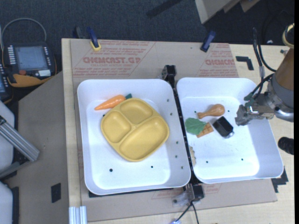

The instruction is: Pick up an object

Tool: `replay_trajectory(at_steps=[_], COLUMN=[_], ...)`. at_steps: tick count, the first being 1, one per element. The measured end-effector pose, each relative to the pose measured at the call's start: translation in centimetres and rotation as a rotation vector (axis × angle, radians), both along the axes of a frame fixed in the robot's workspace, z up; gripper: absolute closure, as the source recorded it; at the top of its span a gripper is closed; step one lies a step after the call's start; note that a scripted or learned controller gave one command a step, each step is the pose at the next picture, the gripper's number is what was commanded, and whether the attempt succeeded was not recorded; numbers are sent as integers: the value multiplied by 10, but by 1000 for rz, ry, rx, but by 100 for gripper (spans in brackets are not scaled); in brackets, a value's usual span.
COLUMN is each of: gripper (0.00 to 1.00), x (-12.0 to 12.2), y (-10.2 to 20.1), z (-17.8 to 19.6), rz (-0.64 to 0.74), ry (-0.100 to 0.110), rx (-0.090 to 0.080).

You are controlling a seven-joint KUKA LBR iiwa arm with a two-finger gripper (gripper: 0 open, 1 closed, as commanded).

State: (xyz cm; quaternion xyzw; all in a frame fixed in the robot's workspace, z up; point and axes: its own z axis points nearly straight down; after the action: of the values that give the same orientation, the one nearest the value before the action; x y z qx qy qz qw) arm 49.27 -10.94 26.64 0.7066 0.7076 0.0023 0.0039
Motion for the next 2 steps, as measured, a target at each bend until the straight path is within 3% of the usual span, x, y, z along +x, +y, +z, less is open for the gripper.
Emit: replay_trajectory(at_steps=[2], gripper=[100], x=[37], y=[89], z=[-26], rz=[4], ry=[11], rx=[3])
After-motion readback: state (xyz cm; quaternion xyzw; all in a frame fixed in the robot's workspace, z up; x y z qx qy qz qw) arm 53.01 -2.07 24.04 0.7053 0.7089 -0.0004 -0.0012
